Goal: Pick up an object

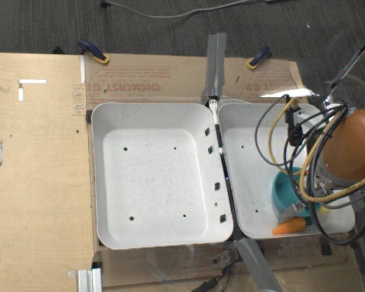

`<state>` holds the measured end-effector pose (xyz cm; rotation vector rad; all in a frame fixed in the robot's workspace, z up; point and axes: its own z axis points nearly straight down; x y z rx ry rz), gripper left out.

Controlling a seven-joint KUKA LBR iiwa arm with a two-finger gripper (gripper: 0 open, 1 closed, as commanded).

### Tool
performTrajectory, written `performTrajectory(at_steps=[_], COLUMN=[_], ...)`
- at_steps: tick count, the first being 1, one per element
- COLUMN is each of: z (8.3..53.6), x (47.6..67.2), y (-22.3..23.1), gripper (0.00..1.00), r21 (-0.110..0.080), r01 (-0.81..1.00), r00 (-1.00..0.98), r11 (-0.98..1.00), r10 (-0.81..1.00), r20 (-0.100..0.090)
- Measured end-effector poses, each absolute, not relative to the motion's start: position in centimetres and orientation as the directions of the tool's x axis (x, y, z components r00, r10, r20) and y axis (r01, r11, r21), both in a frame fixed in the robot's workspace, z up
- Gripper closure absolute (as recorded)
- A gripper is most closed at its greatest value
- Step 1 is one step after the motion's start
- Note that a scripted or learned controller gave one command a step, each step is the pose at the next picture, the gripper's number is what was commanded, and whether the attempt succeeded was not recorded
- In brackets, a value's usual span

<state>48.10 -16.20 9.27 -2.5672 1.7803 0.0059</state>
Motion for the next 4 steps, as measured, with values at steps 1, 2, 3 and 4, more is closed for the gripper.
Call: performTrajectory(at_steps=[1, 2, 3, 4], z=[9.1, 9.2, 9.3, 9.4], x=[47.7, 56.2, 65.8, 63.7], y=[-9.6, -10.2, -17.9, -17.2], gripper=[0.0, 0.0, 0.0, 0.0], r21=[-0.003, -0.003, -0.004, -0.004], r01=[-0.658, -0.792, -0.642, -0.641], r00=[0.753, 0.61, 0.767, 0.768], r11=[-0.753, -0.61, -0.767, -0.768], r10=[-0.658, -0.792, -0.642, -0.641], r20=[-0.004, -0.003, -0.017, -0.001])
